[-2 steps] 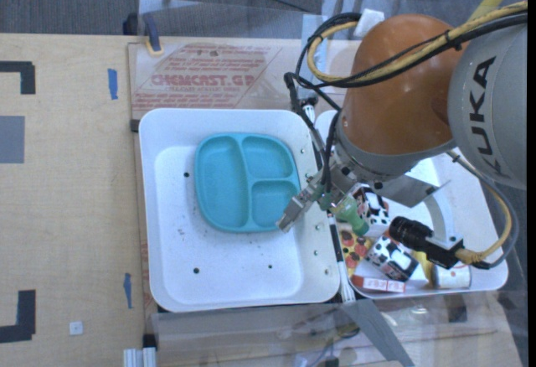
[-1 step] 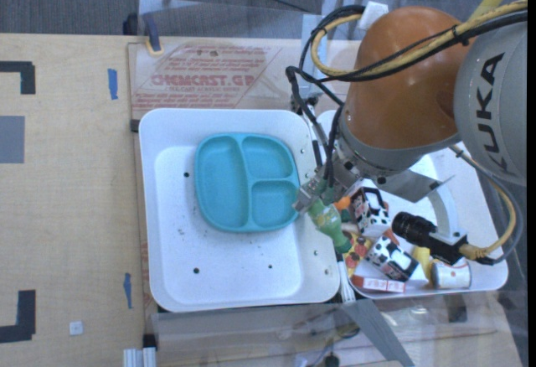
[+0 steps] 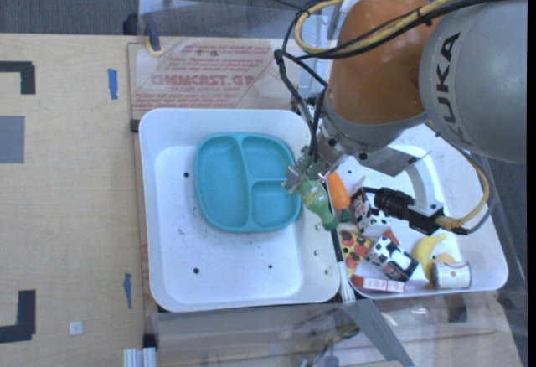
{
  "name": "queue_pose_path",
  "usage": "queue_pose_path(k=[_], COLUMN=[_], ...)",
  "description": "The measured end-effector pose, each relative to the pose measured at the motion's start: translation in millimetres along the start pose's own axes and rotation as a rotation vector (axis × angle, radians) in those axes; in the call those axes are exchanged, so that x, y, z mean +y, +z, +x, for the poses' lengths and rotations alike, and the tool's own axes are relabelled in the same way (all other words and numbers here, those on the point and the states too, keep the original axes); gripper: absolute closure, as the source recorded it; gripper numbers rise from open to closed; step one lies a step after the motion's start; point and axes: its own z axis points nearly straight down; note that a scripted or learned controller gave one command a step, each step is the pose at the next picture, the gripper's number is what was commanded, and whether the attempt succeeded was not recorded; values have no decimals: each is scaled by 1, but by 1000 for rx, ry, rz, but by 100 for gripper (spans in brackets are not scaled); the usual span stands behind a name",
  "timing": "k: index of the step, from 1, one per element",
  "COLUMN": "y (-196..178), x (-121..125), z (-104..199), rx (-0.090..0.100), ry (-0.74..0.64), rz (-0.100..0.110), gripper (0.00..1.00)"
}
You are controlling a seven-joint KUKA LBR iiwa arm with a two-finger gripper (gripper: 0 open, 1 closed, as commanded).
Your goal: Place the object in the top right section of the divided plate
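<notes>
The wooden bench (image 3: pixel 67 214) carries two shallow white bins side by side. The left bin (image 3: pixel 167 273) holds a teal divided plate (image 3: pixel 226 189), lying flat near the bin's upper right, with wide bare floor to its left and below it. The right bin (image 3: pixel 490 269) is crowded: an orange carrot-like piece (image 3: pixel 337 192) near the shared wall, printed packets (image 3: pixel 381 252), a banana (image 3: pixel 429 250) and a small white cup (image 3: pixel 452 275) on its side along the lower edge.

The grey arm (image 3: pixel 477 47), with its orange band (image 3: pixel 377 55), reaches in from the right and bends down over the wall between the bins, covering much of the right bin's upper part. Black and yellow cables (image 3: pixel 469 206) loop around it.

The jaws (image 3: pixel 303 177) sit at the plate's right rim and appear to be clenched on a green bottle-like object (image 3: pixel 317 202), which hangs slanted over the plate's right edge and the shared bin wall, just beside the carrot-like piece.
</notes>
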Motion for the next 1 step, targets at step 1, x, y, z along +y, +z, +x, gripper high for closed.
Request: queue_pose_path(k=[1], y=[0], x=[0], z=[0], rx=[0], ry=[0], rz=[0], gripper=[0])
